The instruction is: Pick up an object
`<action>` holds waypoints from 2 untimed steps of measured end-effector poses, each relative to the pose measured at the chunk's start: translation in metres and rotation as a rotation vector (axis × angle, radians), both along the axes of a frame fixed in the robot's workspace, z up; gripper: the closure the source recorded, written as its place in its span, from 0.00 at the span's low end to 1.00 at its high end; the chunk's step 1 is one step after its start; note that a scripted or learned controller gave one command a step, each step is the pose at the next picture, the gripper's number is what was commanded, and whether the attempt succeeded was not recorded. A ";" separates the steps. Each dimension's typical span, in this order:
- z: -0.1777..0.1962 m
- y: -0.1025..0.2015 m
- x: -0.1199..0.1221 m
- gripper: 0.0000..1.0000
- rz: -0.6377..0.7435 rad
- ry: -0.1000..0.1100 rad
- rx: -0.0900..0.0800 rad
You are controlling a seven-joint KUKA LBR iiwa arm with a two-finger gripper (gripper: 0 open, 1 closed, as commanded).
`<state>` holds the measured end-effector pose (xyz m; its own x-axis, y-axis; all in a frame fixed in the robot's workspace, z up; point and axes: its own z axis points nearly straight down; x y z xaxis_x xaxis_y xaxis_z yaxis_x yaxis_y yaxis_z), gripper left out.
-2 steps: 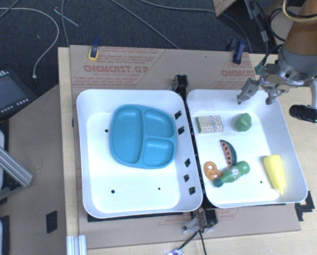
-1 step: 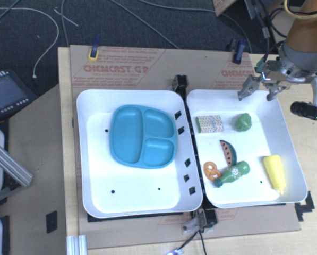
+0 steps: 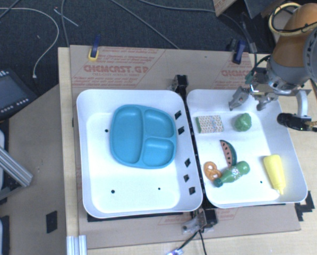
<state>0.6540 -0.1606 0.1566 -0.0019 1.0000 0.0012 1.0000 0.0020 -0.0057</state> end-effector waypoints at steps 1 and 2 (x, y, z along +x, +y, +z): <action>-0.061 -0.001 -0.007 0.00 -0.002 0.001 0.000; -0.072 0.000 -0.006 0.00 -0.001 -0.003 -0.001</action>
